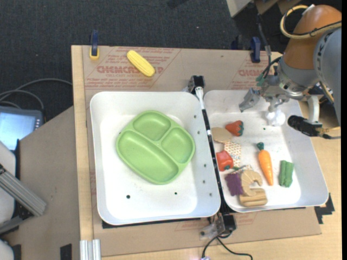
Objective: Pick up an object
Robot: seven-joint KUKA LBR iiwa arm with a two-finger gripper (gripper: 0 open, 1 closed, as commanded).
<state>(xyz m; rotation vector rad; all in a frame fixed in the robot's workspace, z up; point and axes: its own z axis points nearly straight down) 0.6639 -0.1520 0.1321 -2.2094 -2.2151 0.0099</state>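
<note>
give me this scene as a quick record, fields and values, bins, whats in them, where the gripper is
left bin: green divided plate
right bin: strawberry, carrot, green vegetable, red piece, purple piece, bread-like pieces
outside bins: corn cob on the board behind the left bin
gripper: over the right bin's far end, nothing seen between its fingers

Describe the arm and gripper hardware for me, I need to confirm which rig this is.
A grey metal arm with a rounded orange band above the wrist, a yellow cable looping beside it, and a small grey two-finger gripper with dark wiring.
</note>
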